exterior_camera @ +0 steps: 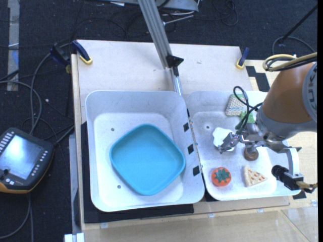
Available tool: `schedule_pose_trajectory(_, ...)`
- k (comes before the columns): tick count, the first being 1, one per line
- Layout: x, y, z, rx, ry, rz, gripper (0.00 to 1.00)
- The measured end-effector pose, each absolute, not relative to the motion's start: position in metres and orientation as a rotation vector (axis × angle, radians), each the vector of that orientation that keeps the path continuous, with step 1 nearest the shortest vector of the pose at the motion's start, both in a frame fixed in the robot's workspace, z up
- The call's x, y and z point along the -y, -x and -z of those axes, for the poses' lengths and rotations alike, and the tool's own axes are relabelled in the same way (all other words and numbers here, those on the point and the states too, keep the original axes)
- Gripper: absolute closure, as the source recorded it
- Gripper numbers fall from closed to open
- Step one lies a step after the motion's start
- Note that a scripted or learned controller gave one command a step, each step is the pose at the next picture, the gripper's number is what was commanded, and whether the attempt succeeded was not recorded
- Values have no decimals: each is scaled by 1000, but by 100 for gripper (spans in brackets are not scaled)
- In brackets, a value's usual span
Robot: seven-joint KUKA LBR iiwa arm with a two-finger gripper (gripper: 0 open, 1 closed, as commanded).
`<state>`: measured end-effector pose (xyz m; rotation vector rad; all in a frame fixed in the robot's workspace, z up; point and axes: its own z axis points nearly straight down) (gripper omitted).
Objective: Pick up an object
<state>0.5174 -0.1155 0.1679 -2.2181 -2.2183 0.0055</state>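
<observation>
My gripper [230, 142] hangs low over the middle of the right bin [202, 116]. Its tip is right against a small white object [220, 134] lying on the bin floor, and I cannot tell whether it holds that object. A red tomato-like toy [221, 176] lies nearer the front. A tan wedge with red dots [254, 177] sits to the tomato's right. A brown round piece [251, 155] rests just under the wrist. A speckled triangular piece [234, 105] and a green item [247, 117] lie at the bin's back.
The left bin [96, 115] holds a large blue square dish [146, 158]. A slanted metal pole [157, 26] comes down to the divide between the bins. The grey-and-orange arm [290, 102] covers the right bin's right side. A pendant [22, 159] lies on the floor at the left.
</observation>
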Motion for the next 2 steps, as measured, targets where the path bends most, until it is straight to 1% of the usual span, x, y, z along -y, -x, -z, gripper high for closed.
schedule_pose_trajectory(1, 118, -515, -125, 2219, 2219, -4, 0)
schedule_pose_trajectory(2, 118, -516, -137, 2221, 2222, 0, 100)
